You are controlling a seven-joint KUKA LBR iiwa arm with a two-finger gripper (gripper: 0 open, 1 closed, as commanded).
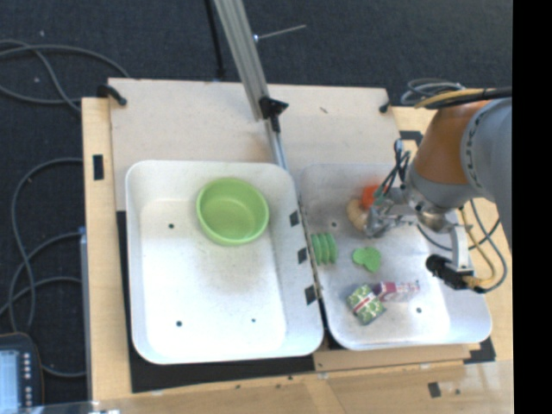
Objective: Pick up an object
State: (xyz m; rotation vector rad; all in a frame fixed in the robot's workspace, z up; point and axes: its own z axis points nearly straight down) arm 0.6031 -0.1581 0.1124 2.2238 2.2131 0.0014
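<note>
Two shallow white bins sit side by side on the bench: the left bin (pixel 155 317) carries a single green bowl (pixel 232 211) near its far edge, with the rest of its floor bare. The right bin (pixel 466 322) carries five small things: a ridged green piece (pixel 323 247) just beside its left wall, its ribs running along that wall; a flat green leaf-like piece (pixel 368 258) near the middle; a green-and-red packet with a pale wrapper tail (pixel 376 298) toward the near edge, its long axis running left to right with the tail toward the right; a tan rounded piece (pixel 357 213); and an orange piece (pixel 370 195) partly hidden behind the arm. The gripper (pixel 377 222) hangs low in the right bin's far half, just beside the tan piece, with the orange one close behind; whether its claw is spread or pressed together cannot be told, nor whether it touches either piece. Open floor lies right of the packet.
</note>
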